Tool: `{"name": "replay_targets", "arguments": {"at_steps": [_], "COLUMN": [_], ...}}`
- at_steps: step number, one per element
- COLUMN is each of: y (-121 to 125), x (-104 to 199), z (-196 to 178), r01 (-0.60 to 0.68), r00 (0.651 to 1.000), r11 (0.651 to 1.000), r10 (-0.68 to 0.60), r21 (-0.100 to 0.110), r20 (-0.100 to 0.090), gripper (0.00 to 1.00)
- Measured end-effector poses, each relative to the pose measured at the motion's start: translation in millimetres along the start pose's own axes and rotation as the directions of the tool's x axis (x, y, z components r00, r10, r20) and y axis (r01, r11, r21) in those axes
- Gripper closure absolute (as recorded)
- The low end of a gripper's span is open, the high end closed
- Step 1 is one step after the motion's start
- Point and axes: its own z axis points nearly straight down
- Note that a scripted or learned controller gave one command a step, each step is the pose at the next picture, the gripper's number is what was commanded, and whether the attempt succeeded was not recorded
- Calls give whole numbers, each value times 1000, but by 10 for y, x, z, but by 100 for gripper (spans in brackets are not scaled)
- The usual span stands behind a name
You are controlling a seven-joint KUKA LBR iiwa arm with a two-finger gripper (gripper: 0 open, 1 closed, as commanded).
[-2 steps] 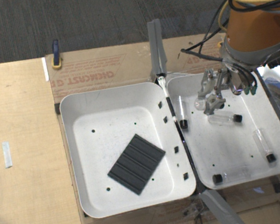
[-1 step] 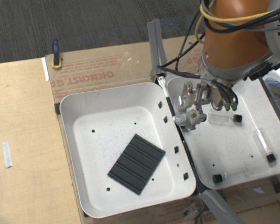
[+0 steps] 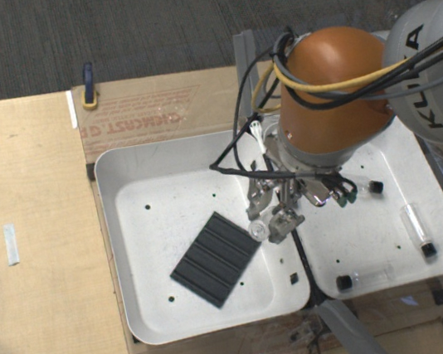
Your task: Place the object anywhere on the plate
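While the grey two-finger gripper point(image 3: 275, 220) hangs just right of the black ribbed rectangular plate point(image 3: 216, 258), and I can't tell its grip state, the clear black-capped tube point(image 3: 416, 228) lies well right of it, so I risk placing nothing.

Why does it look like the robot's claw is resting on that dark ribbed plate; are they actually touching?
Cannot tell. In the camera view the gripper hangs at the upper right corner of the dark ribbed plate, but the slanted look-down hides any gap or contact.
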Motion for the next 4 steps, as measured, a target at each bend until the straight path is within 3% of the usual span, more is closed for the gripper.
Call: {"name": "replay_targets", "arguments": {"at_steps": [1, 2, 3, 4], "y": [-313, -313, -248, 435], "x": [-130, -129, -597, -1271], "z": [-418, -417, -1073, -945], "r01": [311, 311, 689, 940], "r00": [950, 950, 725, 340], "r11": [950, 950, 725, 340], "r10": [-311, -311, -689, -940], "r21": [2, 2, 3, 2], "r20": [4, 4, 4, 4], "gripper": [100, 0, 0, 0]}}
